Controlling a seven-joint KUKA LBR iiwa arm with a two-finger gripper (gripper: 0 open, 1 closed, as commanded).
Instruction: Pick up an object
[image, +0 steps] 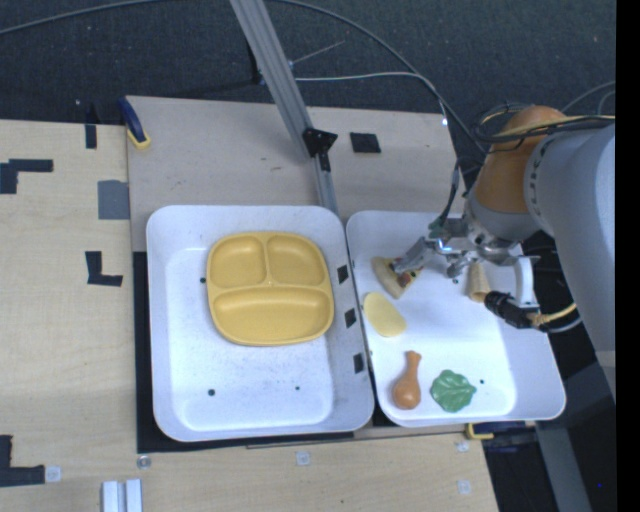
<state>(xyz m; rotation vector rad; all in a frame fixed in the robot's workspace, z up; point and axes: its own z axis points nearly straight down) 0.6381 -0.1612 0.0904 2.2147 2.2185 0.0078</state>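
Observation:
My gripper (441, 272) hangs over the back of the right bin (500, 345), open, its fingers spread left and right. The left finger (408, 264) reaches down to a tan, bread-like piece (388, 278) by the bin's left wall; whether it touches the piece I cannot tell. Nothing lies between the fingers. In front of the tan piece lies a pale yellow oval piece (384, 316). An orange drumstick (406, 382) and a green leafy piece (453, 390) lie near the bin's front edge.
The left bin (180, 380) holds a yellow divided plate (270, 287). A metal pole (290, 90) slants down to the bins' back edge. The grey arm (570, 190) and a black cable (520, 312) overhang the right bin's right side.

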